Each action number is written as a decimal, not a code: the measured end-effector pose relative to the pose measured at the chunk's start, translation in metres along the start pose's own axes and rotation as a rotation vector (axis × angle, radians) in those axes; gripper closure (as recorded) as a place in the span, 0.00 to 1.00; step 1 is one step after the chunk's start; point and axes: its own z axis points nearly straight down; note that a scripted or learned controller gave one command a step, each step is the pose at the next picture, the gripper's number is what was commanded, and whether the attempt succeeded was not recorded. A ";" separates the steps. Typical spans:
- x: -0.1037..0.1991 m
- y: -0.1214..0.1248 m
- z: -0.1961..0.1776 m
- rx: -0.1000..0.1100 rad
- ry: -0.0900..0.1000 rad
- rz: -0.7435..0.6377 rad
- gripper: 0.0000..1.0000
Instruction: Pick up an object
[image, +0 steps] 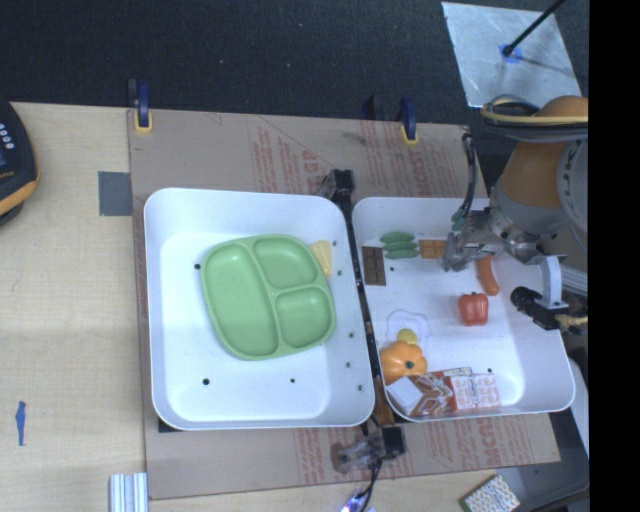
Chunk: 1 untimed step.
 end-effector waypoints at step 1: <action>0.000 0.000 0.000 0.001 -0.001 -0.002 0.00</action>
